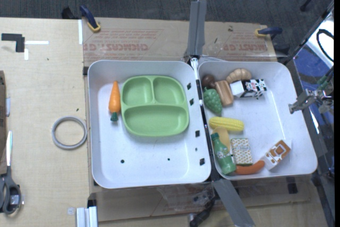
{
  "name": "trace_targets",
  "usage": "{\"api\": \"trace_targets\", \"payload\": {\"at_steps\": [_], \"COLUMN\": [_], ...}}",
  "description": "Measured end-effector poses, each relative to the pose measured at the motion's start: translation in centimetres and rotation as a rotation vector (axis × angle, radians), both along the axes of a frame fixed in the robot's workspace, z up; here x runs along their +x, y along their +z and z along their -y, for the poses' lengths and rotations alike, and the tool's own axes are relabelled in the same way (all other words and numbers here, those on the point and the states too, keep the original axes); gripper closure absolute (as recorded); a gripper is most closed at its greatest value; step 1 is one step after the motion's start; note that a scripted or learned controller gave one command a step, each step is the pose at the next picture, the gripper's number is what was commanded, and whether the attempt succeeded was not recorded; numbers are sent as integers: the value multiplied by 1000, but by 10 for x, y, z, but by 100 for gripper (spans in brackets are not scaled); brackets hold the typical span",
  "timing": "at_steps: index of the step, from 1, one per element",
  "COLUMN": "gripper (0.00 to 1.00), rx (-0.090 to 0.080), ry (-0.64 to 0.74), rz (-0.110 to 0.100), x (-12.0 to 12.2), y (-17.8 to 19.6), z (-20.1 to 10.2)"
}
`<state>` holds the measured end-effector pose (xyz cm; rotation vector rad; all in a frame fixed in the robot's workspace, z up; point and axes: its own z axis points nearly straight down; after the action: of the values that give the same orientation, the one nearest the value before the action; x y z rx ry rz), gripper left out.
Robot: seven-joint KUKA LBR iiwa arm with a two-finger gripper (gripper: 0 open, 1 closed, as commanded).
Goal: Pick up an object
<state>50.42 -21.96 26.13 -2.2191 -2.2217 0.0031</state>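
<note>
The right bin (276,119) holds several toy foods along its left side. A tan croissant (240,74), a black-and-white cow-patterned box (253,87) and a hot dog bun (225,93) lie at the back. Beside them is a green leafy vegetable (212,101). A yellow corn cob (227,124) lies mid-bin. At the front are a green bottle (223,156), a checked cracker box (241,150), a red sausage (248,169) and an orange-and-white carton (277,153). The left bin (149,162) holds a green divided plate (155,104) and an orange carrot (114,98).
A metal bracket (307,99) juts over the right bin's right rim. A grey post (197,29) stands behind the seam between the bins. On the bench at left lie a tape ring (69,132) and scissors (9,190). Clamps (90,18) hold cardboard behind the bins.
</note>
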Motion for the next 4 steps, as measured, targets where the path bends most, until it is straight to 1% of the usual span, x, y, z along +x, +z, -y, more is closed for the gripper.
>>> {"api": "trace_targets", "payload": {"at_steps": [1,2,3,4], "gripper": [0,0,0,0], "rx": [1,0,-1,-2], "ry": [65,-14,-104,-64], "rz": [0,1,-1,16], "x": [-13,67,55,27], "y": [-95,-104,-60,-155], "z": [-25,-64,-59,-82]}}
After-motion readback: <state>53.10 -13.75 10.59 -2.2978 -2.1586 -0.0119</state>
